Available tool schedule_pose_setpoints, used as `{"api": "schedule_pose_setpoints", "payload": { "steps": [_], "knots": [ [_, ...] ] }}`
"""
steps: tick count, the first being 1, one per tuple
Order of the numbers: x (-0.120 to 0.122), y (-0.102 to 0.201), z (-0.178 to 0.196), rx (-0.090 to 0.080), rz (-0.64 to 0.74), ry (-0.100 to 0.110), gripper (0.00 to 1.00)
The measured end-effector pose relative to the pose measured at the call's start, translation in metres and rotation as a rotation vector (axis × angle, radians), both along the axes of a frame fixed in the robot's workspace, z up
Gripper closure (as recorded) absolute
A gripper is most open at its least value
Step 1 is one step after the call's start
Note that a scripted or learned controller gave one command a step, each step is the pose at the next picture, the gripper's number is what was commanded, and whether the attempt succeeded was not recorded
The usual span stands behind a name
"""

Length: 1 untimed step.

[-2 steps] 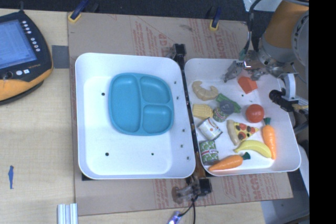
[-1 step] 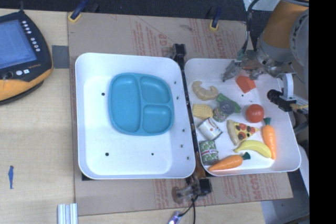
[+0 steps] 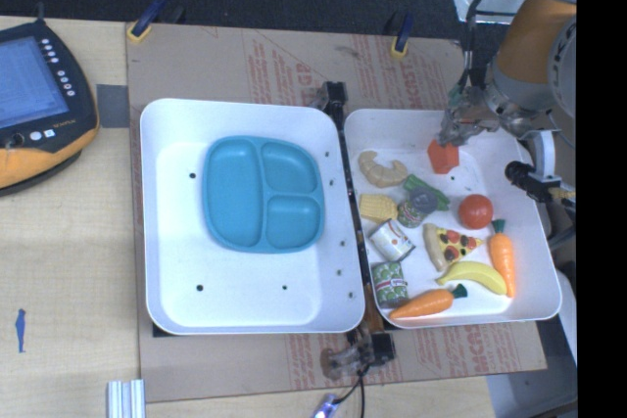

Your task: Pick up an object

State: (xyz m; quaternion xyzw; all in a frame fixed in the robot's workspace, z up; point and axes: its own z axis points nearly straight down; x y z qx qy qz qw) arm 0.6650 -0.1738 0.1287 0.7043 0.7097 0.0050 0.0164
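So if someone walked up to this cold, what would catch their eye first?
Probably the blue divided plate lying alone in the left bin. Next, the right bin, crowded with toy food, and the gripper poised directly over a small red piece near its far edge.

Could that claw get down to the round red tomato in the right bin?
Probably yes. The round red tomato lies uncovered, with bare white bin floor around it, and the claw hovers nearby over a small red-orange block.

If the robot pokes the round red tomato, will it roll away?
Probably. The tomato looks round and smooth, so a push could send it rolling. It likely wouldn't go far: a carrot and a pizza slice lie close by, and the bin has raised walls. It looks like a light plastic toy.
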Motion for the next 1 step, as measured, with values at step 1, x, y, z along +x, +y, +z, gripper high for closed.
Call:
{"api": "schedule_pose_setpoints", "payload": {
  "steps": [1],
  "knots": [
    [-0.0015,0.0003,-0.0028,0.001,0.000,0.005,0.00]
  ]
}}
